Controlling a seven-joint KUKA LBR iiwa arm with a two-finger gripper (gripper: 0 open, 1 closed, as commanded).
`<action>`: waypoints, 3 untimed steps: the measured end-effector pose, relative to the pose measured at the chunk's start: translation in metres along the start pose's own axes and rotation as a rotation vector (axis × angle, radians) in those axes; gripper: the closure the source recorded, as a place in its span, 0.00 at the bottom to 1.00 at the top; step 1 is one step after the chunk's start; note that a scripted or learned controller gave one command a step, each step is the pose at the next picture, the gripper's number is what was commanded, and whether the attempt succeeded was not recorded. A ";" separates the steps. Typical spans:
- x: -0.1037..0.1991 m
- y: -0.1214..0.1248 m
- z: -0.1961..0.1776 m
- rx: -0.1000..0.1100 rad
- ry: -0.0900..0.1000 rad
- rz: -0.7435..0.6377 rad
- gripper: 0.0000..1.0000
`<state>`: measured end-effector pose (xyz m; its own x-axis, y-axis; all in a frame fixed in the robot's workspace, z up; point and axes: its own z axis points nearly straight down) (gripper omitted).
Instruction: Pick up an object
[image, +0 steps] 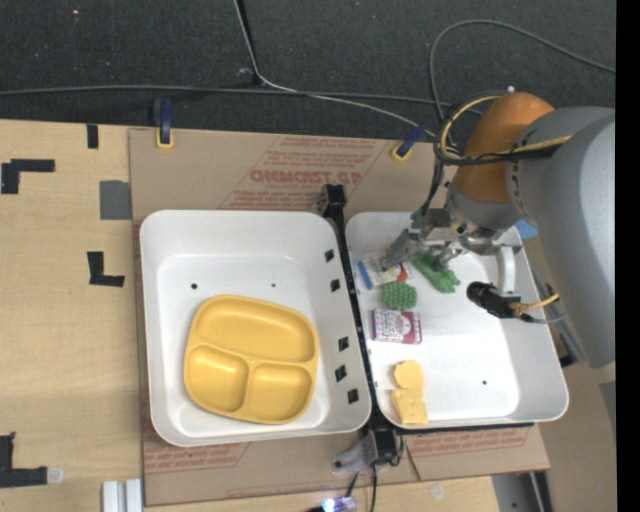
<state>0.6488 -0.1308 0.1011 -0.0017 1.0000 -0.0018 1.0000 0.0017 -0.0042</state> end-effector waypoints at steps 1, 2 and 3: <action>0.001 0.001 -0.012 -0.002 0.000 -0.002 1.00; -0.009 0.001 -0.067 -0.008 0.001 0.001 1.00; -0.001 0.010 -0.120 -0.009 0.001 -0.001 1.00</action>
<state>0.6591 -0.1315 0.2215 -0.0027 1.0000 -0.0007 1.0000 0.0027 0.0052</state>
